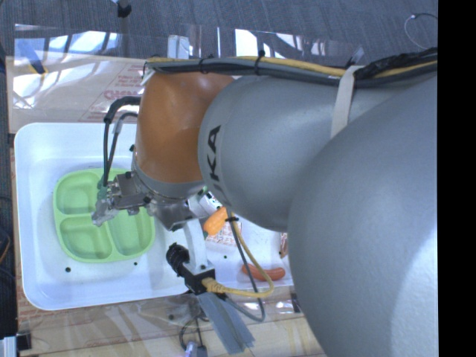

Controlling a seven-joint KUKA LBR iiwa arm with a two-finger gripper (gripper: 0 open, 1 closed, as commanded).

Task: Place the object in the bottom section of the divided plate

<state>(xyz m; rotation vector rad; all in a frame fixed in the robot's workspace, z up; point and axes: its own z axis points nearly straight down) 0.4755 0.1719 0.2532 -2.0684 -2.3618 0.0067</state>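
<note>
The light is bright and even. Shiny white glare sits on the clear sheet (67, 54) at the top left. The big grey arm (335, 199) looks soft and blurry. The white bin (37, 199) looks almost washed out, with faint shadows.

From my screen the divided plate (82, 233) looks like smooth green plastic with a soft shine, not very glossy. The left bin (37, 199) around it seems to be white plastic, smooth, with a weak gloss on its rim. The arm (335, 177) has a grey painted shell, smooth and satin, and the orange band (171, 132) has the same even finish with a mild highlight. The gripper (111, 203) looks like bare metal, dull and a little rough. The cables (297, 67) on top of the arm have matt black and yellow rubber-like jackets. The floor (223, 2) behind the bench looks like dark, rough carpet cloth.
</note>
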